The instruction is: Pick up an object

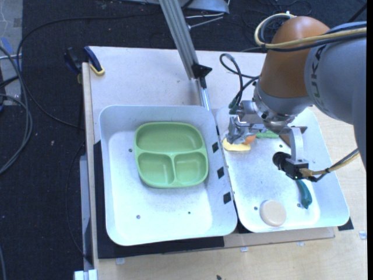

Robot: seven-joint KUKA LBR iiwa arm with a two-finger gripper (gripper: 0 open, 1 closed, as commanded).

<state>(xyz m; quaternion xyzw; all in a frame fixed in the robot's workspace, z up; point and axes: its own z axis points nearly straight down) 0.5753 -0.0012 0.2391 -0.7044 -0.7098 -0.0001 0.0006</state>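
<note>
claw point(238, 134): grip state unclear | at right bin point(326, 212) left edge | over yellow piece point(237, 146)

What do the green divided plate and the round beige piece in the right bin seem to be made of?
The green divided plate looks like moulded plastic with a matte finish: even colour, soft rounded rims, no glare. The round beige piece seems to be smooth plastic or perhaps a toy food; it is too small to tell. Both bins, such as the left bin, look like white speckled plastic.
</note>
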